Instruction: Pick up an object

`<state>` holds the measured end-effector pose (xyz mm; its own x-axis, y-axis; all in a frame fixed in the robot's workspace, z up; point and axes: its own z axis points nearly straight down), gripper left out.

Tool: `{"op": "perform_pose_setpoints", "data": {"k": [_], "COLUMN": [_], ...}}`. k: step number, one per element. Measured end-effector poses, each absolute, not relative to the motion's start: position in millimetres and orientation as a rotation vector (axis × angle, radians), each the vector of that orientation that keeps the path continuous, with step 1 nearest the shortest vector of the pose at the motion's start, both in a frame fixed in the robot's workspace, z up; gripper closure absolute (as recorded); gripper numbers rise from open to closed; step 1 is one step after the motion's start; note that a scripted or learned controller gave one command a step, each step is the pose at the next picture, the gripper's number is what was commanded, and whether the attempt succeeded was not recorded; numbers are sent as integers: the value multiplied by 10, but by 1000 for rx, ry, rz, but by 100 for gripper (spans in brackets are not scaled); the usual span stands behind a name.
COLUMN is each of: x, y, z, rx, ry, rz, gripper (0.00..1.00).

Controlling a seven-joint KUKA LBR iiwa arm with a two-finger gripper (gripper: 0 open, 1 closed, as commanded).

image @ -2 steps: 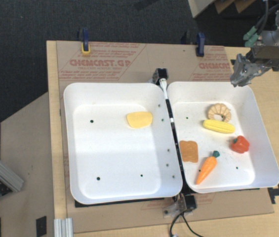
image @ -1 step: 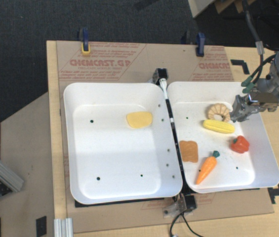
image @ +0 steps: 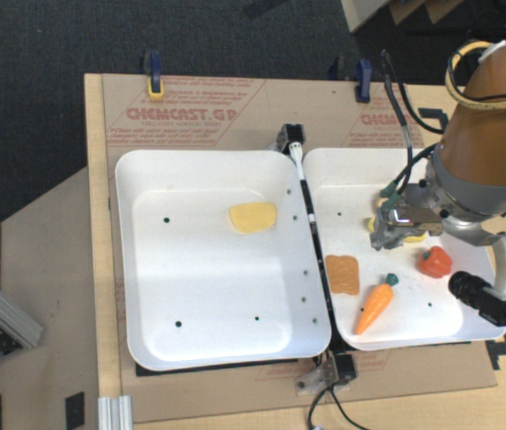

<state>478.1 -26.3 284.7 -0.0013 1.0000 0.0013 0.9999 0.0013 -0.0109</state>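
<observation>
- End effector (image: 394, 225) of mine hangs low over the right bin (image: 342, 173), in its upper middle part; I cannot tell from this slanted view whether it is released or clenched, and I see nothing held in it.
- Just under it, a bit of yellow (image: 414, 236) peeks out at its lower edge; too much is hidden for me to say what it is.
- Nearest clear candidates in the same bin: a red piece (image: 434, 262) just beside me to the lower right, a carrot (image: 376, 305) with a green tip lying tilted below me, and a tan slab (image: 343, 274) near the divider between the bins.
- Over in the left bin (image: 145, 267) a flat yellow piece (image: 253, 217) lies alone, well apart from me.
- My judgement: these look like light toy foods, stiff enough and not fragile, though smooth and likely to slip.
- I would choose the carrot and close across its thick orange middle, at right angles to its length, not on the tapering point or green tip.
- Flat slabs lie too close to the floor for an easy pinch, I reckon.
</observation>
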Motion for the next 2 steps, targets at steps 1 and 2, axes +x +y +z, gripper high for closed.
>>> {"op": "perform_pose_setpoints", "data": {"k": [1,2], "x": [5294,4762], "y": [42,315], "z": [4037,3235], "rx": [-2225,-2213], "ry": [-2236,-2218], "rz": [-20,12], "gripper": [100,100]}}
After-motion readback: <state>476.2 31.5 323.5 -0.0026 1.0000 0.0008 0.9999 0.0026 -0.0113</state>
